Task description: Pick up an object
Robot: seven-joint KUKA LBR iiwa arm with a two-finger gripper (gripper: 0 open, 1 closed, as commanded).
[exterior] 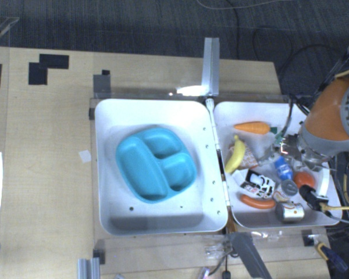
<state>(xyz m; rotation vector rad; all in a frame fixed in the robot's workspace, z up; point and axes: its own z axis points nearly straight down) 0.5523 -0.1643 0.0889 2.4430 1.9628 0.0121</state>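
Objects for picking were crowded in the right bin (221,121). A blue divided tray (156,164) was seen in the left bin (104,156). In the right bin, a carrot (252,128), a banana (236,155) and a blue bottle (283,170) were noted. The gripper (291,156) was lowered among them, possibly beside the bottle; its state could not be told.

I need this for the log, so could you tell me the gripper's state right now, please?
Gripper: low over the right bin, among the objects; its state cannot be told.
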